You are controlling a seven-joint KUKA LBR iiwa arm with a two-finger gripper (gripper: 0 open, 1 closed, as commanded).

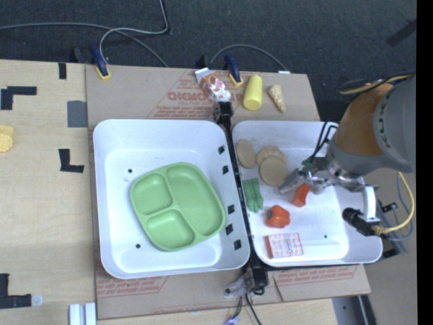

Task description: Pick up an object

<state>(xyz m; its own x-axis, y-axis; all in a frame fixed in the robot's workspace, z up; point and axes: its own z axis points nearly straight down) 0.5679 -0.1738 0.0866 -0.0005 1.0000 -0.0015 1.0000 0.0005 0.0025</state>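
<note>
My gripper [298, 183] is low in the right bin [338, 246], reaching in from the right. A small orange-red piece [300, 196] lies right at its tip, touching or just under it. A red pepper-like toy [276, 216] sits just left and nearer. Three tan round pieces [272, 172] cluster to the upper left of the gripper. A green piece [252, 195] lies along the bin's left wall. A red-and-white flat pack [283, 245] rests near the front edge.
The left bin [111, 147] holds a green divided plate [177, 205]. Behind the bins lie a yellow bottle [252, 92], a tan cone [277, 98] and a small packet [212, 84]. Cables run along the arm at the right.
</note>
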